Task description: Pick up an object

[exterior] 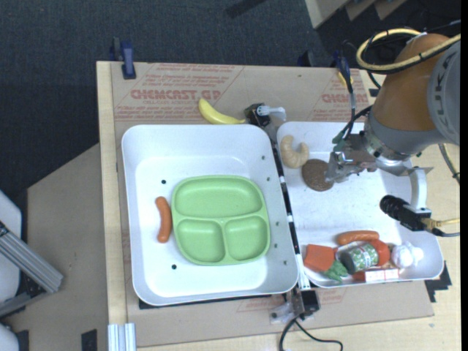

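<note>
- The arm (pixel 417 86) was seen reaching in from the right of the frame, its orange band high at the upper right, with the jaws (pixel 338 168) lowered into the upper part of the right bin (pixel 431 269).
- Whether the jaws were released or clenched could not be told from this slanted view; nothing could be made out between them.
- A brown round disc (pixel 316 175) was seen on the bin floor just beside the jaws, on their left; contact between the two could not be confirmed.
- A pale curled piece (pixel 295 153) was seen just above the disc, near the bin's upper left corner.
- A cluster of toy foods (pixel 362 256) was lying along the bottom edge of the right bin, well apart from the jaws.
- In the left bin (pixel 139 196), a green divided tray (pixel 219 218) was resting in the middle, with an orange sausage (pixel 164 219) beside it on its left.
- A banana (pixel 216 113) was lying on the desk (pixel 175 86) just above the left bin, outside both bins.
- The task was judged to be at the approach or grasp stage: the disc appeared to be the likely target, no object was seen lifted, and a secure grasp and the lift were judged to remain.
</note>
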You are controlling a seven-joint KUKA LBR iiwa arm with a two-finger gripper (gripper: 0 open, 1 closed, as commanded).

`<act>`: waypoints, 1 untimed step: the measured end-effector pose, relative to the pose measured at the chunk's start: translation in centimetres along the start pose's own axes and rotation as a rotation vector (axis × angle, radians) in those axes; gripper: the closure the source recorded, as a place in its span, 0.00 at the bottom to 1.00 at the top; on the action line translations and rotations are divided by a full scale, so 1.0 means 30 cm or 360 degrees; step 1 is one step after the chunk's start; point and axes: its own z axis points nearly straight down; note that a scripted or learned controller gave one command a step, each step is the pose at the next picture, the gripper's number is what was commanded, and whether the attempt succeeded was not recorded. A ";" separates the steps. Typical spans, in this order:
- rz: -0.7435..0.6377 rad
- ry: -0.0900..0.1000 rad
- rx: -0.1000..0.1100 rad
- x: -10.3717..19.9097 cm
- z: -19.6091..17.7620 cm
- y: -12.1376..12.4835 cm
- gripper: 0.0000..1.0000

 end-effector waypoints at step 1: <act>0.0002 -0.0001 -0.0001 -0.003 0.002 0.002 0.00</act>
